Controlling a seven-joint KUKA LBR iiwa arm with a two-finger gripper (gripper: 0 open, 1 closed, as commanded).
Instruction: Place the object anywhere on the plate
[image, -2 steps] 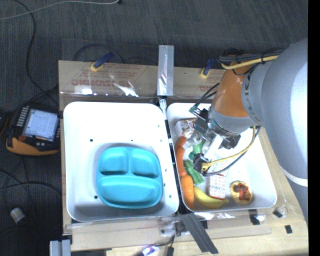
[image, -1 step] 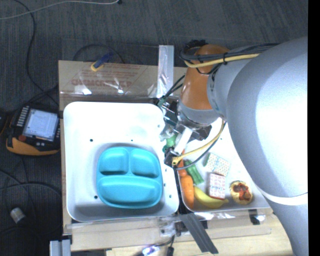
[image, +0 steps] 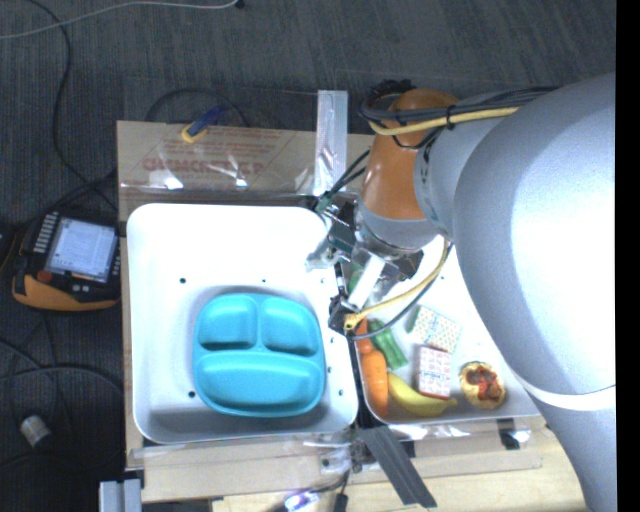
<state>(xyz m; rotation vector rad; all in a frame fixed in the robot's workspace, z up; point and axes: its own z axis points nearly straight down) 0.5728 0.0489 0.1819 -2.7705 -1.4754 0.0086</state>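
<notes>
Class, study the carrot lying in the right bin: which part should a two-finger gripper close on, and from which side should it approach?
Grip the carrot across its thick middle, coming straight down from above. It lies flat and lengthwise along the bin's left wall, with the banana close on its other side, so fingers probably fit best spanning its narrow width; room looks tight.

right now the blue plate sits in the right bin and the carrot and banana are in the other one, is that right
Not quite. The camera view shows the blue plate in the left bin, not the right one. The carrot and banana are in the other bin, the right one, as you said.
</notes>
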